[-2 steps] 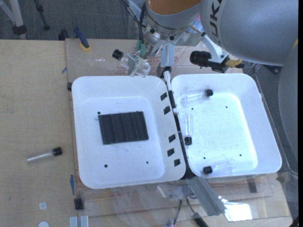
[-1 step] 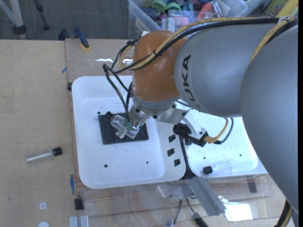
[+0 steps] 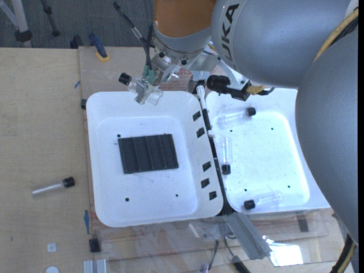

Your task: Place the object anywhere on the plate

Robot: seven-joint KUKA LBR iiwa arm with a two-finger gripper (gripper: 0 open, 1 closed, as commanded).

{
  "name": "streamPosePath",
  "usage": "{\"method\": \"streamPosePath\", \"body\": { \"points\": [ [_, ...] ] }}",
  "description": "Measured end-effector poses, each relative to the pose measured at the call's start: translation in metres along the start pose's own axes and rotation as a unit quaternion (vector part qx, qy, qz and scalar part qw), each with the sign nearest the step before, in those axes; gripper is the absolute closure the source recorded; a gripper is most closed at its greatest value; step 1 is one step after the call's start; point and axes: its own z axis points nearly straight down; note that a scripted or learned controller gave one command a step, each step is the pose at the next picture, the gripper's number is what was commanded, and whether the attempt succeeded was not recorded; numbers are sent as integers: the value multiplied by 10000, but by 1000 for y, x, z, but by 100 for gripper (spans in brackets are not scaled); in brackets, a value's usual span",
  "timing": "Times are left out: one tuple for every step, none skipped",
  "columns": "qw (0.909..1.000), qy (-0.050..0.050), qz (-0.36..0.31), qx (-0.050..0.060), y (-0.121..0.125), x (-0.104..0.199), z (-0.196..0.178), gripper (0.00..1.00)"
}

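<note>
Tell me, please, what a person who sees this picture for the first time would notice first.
The big grey KUKA arm fills the upper right, and its gripper hovers over the far rim of the left bin, with a clear black-capped vial between its fingers. A dark ribbed plate lies in that bin's middle. More clear vials lie in the right bin, and one stray vial on the bench at left.

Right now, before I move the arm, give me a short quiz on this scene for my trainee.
1. True or false: the plate lies in the right bin.
2. How many vials lie in the right bin? A: one. B: three. C: five.
3. Fill in: the gripper hangs over the left bin at its ____ rim (near or far).

Key: 1 false, it lies in the left bin. 2 B. 3 far.
</note>
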Motion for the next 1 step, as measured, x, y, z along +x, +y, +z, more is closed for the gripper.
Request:
{"method": "streamPosePath", "body": {
  "points": [
    [9988,13,480,20,-21,27,67,100]
  ]
}}
